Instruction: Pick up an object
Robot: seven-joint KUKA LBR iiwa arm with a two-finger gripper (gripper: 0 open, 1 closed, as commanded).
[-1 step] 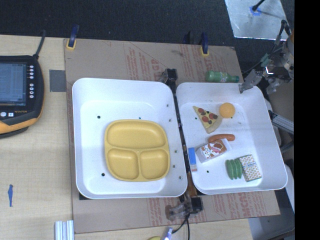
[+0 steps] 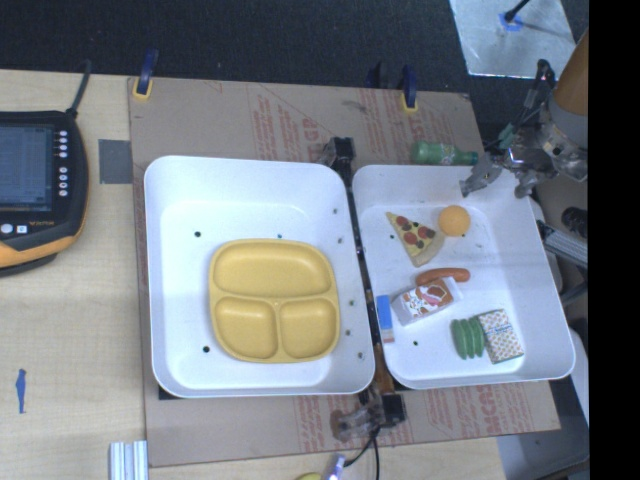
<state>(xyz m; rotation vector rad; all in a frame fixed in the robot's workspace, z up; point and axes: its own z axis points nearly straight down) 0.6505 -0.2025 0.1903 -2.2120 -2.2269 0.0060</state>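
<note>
The right bin [image 2: 530, 268] holds several small items: a pizza slice [image 2: 413, 234], an orange ball [image 2: 454, 220], a red sausage [image 2: 443, 277], a small white and red carton [image 2: 425, 301], a green pod-like piece [image 2: 466, 337] and a patterned little box [image 2: 500, 335]. My gripper [image 2: 501, 181] hangs over the bin's far right corner, above and to the right of the orange ball. Its fingers stand open with nothing between them.
The left bin [image 2: 170, 228] holds a yellow divided tray [image 2: 274, 299]. A blue piece [image 2: 384, 316] lies at the right bin's left wall. A green bottle [image 2: 440, 153] lies on the cardboard behind the right bin. A control pendant [image 2: 35, 188] rests at far left.
</note>
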